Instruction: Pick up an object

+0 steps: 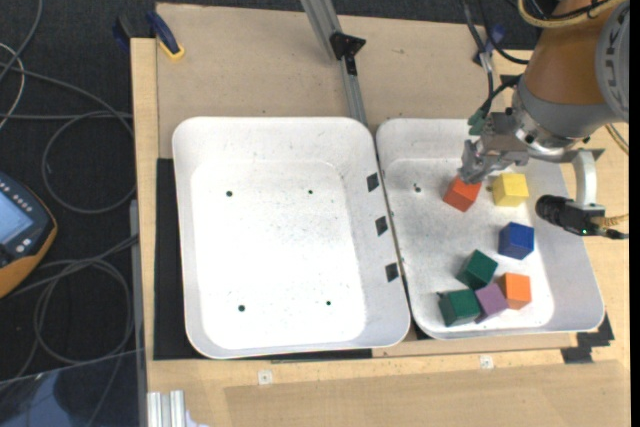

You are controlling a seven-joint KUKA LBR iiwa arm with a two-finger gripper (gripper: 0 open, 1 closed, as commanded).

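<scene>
My gripper [477,171] hangs over the back middle of the right bin [568,320], under the grey and orange arm. A red-orange block [461,194] sits tilted right at the gripper's lower tip, touching it or nearly so. A yellow block [510,189] lies just right of the gripper. Further forward lie a blue block [516,240], a green block [479,268], an orange block [517,289], a purple block [491,299] and a dark green block [460,306].
The left bin [190,215] adjoins the right bin along a shared wall with black clips [381,225]. A slanted metal rail [320,5] crosses the bench behind the bins. A black sensor on the arm [565,212] juts out over the right bin's right side.
</scene>
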